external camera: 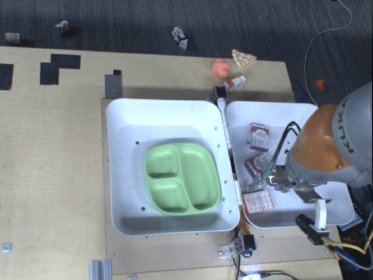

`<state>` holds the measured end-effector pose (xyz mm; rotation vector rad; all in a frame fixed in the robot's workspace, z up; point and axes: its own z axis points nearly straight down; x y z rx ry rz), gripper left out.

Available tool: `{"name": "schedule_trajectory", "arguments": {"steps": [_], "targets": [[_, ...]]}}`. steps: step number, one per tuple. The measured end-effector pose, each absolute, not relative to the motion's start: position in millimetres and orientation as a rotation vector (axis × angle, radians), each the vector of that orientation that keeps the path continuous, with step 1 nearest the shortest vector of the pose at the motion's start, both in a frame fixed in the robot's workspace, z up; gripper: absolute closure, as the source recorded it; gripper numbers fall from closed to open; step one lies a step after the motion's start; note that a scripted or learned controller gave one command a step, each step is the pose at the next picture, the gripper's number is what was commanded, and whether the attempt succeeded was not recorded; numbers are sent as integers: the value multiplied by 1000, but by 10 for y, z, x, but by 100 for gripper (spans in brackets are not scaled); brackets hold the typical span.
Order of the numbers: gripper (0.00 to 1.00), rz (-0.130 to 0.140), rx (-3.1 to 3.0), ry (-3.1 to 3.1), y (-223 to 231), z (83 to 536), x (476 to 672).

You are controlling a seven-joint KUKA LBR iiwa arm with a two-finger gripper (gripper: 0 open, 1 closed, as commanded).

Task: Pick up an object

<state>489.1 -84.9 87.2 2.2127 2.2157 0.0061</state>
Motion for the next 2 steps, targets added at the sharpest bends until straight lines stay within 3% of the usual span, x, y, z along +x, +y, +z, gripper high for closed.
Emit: {"name": "schedule_trajectory", "arguments": {"steps": [1,2], "targets": [[100,14,2207,2215,-841,986,4915],[0,14,2207,2215,-840,986,4915]]}}
